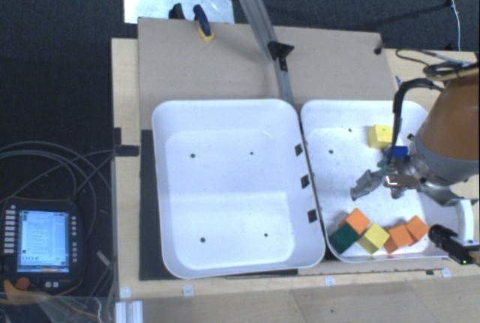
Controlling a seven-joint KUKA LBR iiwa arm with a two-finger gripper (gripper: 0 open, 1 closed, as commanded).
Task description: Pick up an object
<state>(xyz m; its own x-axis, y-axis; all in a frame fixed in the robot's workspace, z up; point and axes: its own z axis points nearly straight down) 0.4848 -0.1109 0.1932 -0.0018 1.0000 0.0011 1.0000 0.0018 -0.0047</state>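
Blocks are sitting in the right bin point(330, 119): a yellow block point(379, 136) near the far wall, and by the near rim a cluster of orange block point(358, 221), dark green block point(344, 238), yellow block point(373, 238) and two more orange blocks point(407, 232). The left bin point(225, 119) is lying alongside. The gripper point(373, 183) is hovering between yellow block and cluster, fingers splayed apart, gripping nothing.
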